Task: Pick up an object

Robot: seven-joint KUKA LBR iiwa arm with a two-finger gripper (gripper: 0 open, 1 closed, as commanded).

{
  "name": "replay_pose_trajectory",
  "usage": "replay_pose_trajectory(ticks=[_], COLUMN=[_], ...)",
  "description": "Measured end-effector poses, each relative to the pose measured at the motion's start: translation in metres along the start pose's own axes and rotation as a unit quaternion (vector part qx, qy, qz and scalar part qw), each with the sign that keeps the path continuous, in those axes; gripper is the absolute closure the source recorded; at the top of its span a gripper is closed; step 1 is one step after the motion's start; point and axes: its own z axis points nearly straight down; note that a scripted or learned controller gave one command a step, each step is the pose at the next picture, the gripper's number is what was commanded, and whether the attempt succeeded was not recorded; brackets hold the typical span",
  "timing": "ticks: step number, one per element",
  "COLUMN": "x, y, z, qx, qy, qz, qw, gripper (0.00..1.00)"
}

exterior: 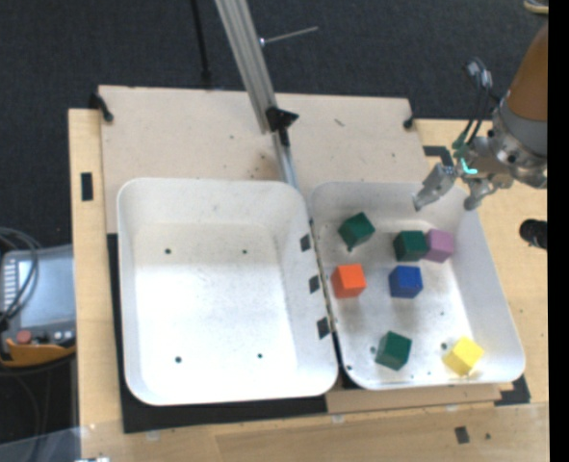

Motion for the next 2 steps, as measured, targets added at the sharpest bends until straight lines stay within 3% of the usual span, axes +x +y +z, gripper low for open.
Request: replay_pose_trajectory(ticks=[1,2], x=[0.000,0.000], y=[0.001,0.006], z=[-0.003,0.059], qx=[-0.002,0.000], qy=[-0.001,-0.001], qz=[-0.001,0.000], qw=[1.0000,1.0000], gripper=[0.00,0.00])
